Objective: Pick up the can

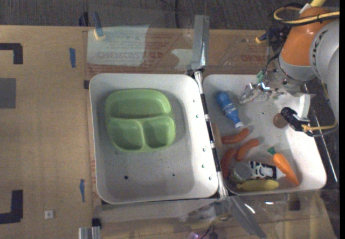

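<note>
**Tool over the right bin's upper edge**

The tool (257,91) hangs at the upper right of the frame, above the right bin (318,170) — whether it is apart or together cannot be told. The can (261,170) lies on its side at the lower right, beside a banana (259,184) and a carrot (284,167). A green tray (139,119) sits in the left bin (156,186).

The arm (315,43) is cut off by the frame's right edge. Its gripper (259,91) blurs into metallic glare, fingers indistinct. A brown round object (279,120) sits partly hidden behind black hardware (294,119).
</note>
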Robot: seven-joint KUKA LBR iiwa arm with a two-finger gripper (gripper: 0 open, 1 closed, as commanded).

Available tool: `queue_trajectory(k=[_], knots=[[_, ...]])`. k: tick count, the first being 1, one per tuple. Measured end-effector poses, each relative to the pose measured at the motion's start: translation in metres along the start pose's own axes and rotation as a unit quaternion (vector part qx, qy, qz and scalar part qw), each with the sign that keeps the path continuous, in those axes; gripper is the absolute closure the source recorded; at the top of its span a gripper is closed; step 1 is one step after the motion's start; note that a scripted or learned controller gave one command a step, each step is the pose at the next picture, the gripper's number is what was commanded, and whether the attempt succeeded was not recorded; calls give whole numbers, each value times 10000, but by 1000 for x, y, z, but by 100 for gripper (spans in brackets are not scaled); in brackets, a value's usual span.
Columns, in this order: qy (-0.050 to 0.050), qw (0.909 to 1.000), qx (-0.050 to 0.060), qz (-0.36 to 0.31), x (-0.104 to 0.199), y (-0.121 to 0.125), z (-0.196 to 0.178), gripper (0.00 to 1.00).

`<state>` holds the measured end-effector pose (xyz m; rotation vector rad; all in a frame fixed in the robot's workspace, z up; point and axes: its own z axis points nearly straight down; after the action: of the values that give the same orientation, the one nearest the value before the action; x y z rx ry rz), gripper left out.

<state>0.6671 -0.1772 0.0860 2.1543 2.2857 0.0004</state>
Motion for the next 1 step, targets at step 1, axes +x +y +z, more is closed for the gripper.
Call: queue_trajectory(k=[1], knots=[[-16,10000,10,-4,-1,0,-11,100]])
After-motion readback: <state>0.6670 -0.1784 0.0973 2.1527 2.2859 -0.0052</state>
